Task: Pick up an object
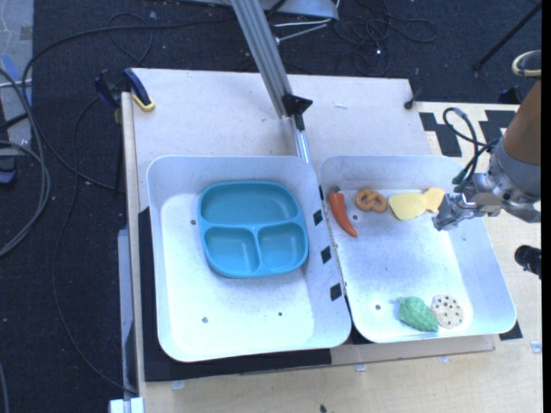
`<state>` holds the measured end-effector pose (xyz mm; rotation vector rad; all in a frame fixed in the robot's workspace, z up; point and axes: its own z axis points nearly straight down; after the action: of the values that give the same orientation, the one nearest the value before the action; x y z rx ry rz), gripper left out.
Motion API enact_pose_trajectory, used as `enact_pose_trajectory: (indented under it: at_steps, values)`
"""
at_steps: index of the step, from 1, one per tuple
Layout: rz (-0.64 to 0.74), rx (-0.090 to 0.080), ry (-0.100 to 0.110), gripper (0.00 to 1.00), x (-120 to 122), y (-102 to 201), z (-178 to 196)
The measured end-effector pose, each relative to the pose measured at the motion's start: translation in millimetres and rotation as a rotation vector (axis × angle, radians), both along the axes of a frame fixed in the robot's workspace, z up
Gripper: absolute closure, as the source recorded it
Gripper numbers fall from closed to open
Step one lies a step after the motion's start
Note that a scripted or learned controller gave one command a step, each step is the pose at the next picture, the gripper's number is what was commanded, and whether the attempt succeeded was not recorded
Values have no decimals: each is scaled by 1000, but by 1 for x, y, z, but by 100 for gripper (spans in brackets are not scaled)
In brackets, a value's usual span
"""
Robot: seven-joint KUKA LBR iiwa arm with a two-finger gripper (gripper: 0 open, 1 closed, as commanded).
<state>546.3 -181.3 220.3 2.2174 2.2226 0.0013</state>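
Reaching in from the right, the arm (527, 157) hung over the far right edge of the right bin (482, 269), its orange band near the frame's border and its grey wrist just below that. The gripper (449, 214) pointed left and down toward the bin's upper right part. Its dark tips sat just beside a yellow piece (411, 204), close to that piece's right end; whether they touched it could not be told. Whether the gripper was open or closed could not be told either, since the tips were small and blurred against the bin wall. Nothing showed clearly between them.

The yellow piece lay flat near the bin's far wall. Just left of it lay a brown pretzel (371, 200), and left of that an orange carrot (343, 214) lay at a slant along the bin's left wall. Well apart from these, near the bin's front edge, a green lump (417, 314) lay touching or nearly touching a round cookie (446, 310) on its right.

The left bin (172, 317) held a blue tray (254, 229) with three compartments, set toward the bin's far half. Both bins sat side by side on a pale bench (224, 110). A grey pole (263, 41) ran at a slant from the top of the frame down to the gap between the bins. Black cables (60, 144) trailed over the dark floor on the left.
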Motion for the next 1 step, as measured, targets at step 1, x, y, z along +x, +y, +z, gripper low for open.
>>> enact_pose_trajectory:
  at_steps: [1]
  values:
    - [5, 1, 0, 100, 21, 47, -1]
